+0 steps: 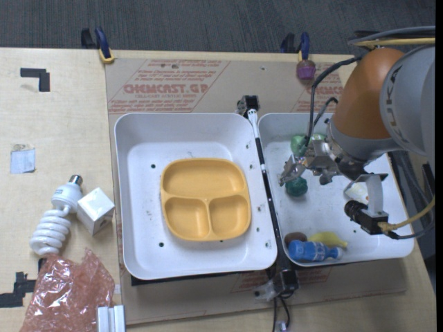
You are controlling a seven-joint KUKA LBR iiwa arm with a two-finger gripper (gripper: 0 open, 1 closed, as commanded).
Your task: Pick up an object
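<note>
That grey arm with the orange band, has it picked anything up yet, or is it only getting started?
Not yet, by the look of it. The arm's tool is down inside the right white bin, right by a small dark green round object that lies on the bin floor. Whether it is gripped is unclear. Grasping and lifting remain. The yellow banana-shaped toy and blue bottle lie untouched.

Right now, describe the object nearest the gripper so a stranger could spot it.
Take the right white bin, where the grey arm reaches in. Just below the gripper lies a small dark green ball. Its neighbours, a blue bottle and a yellow banana, sit at the bin's front edge.
</note>
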